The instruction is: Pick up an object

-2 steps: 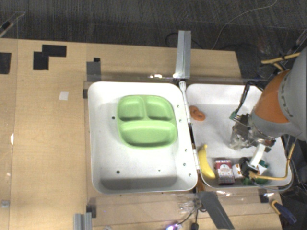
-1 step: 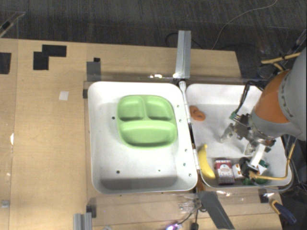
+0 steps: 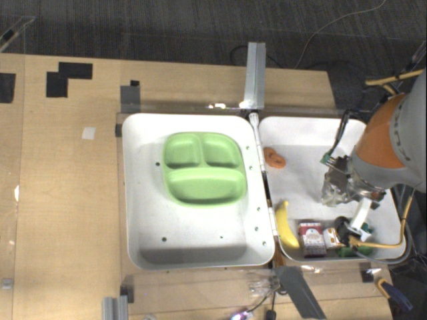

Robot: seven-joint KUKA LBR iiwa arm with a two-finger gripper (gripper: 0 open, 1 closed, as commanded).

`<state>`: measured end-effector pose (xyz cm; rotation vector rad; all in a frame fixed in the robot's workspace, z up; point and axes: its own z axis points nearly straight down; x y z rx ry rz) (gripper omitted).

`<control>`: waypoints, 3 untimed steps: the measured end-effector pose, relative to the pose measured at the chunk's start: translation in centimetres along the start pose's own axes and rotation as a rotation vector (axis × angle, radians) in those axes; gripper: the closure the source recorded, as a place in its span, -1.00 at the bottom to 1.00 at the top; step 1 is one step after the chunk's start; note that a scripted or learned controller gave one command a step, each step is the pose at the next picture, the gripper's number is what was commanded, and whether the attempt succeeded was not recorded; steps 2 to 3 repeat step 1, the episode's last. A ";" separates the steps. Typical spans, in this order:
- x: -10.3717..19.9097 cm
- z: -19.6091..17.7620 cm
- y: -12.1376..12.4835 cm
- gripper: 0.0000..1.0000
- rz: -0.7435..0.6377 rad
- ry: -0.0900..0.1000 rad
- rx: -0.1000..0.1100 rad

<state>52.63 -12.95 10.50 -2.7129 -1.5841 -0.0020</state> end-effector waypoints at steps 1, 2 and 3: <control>-6.3 1.4 0.7 1.00 -0.028 0.002 -0.016; -6.3 1.4 0.7 1.00 -0.028 0.002 -0.016; -6.3 1.4 0.7 1.00 -0.028 0.002 -0.016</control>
